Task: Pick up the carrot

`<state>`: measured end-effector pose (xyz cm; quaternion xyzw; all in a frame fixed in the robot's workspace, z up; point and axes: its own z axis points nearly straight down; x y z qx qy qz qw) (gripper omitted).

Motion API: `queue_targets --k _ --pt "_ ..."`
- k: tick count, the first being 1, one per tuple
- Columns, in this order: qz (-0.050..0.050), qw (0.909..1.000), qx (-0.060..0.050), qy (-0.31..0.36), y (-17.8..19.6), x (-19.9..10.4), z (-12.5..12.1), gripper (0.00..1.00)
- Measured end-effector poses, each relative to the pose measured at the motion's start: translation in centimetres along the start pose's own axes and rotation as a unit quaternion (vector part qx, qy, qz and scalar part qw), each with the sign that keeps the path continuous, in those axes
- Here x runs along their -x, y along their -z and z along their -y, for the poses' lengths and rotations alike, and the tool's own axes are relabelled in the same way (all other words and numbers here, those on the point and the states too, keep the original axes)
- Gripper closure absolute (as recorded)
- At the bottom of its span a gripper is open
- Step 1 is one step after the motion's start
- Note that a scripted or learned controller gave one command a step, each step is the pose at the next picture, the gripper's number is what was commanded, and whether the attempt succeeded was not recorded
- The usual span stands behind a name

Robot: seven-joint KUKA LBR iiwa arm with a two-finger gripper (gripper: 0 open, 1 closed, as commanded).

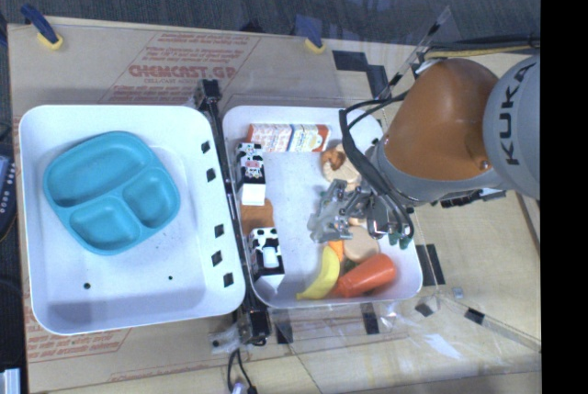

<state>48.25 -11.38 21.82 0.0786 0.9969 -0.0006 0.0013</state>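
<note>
The carrot is an orange-red tapered piece lying along the near wall of the right bin, beside a yellow banana. My gripper hangs over the bin's middle right, just above and left of the carrot. Its metal fingers point down toward the banana and a small orange piece. The arm's orange band hides the bin's far right corner.
The left bin holds a blue divided plate. Along the right bin's left wall stand two cow-print cartons and a brown-white block. A striped box lies at its far wall, a brown item beside it.
</note>
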Motion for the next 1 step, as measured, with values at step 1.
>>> queue_targets --k 1 --pt "0.0 0.9685 0.0 -0.249 0.17 -0.62 -0.96 1.0"
